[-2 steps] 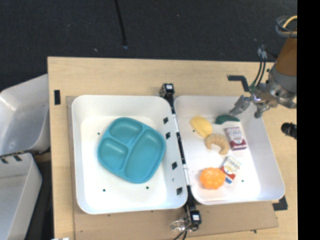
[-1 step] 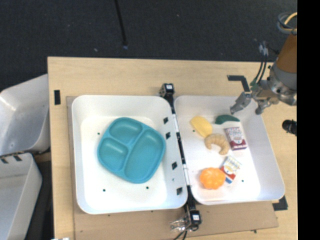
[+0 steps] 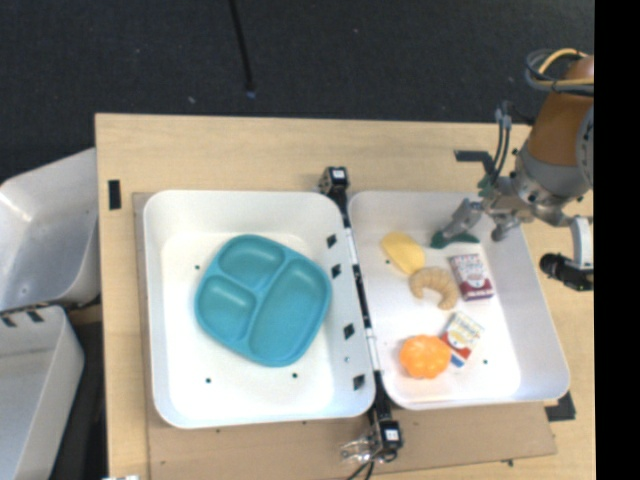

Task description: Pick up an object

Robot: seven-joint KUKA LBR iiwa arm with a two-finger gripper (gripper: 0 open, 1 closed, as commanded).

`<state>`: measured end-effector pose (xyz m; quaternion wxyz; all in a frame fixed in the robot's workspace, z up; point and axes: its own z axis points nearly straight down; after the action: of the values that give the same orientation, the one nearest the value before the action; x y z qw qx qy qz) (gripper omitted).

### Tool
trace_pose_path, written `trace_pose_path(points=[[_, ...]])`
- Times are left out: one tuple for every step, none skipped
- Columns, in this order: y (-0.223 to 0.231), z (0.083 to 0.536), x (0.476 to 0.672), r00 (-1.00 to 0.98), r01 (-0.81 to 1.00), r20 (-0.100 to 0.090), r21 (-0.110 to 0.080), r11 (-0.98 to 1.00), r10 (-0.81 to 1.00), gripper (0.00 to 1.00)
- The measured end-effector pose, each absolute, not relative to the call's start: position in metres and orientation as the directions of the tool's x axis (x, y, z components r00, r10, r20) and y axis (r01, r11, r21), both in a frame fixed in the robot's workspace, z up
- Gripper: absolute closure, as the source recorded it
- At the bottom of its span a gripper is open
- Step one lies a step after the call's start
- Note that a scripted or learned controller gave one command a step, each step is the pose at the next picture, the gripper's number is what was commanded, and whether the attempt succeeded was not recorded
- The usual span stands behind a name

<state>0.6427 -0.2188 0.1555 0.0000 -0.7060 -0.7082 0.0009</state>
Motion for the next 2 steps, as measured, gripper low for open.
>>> trace_pose_path(points=[[-0.219, 0.103, 0.642, -0.004, 1.0, -0.001, -0.002, 0.004, 1.0, 0.0], [-0.221, 0.118, 0.644, -0.007, 1.0, -0.006, 0.004, 0.007, 1.0, 1.0]])
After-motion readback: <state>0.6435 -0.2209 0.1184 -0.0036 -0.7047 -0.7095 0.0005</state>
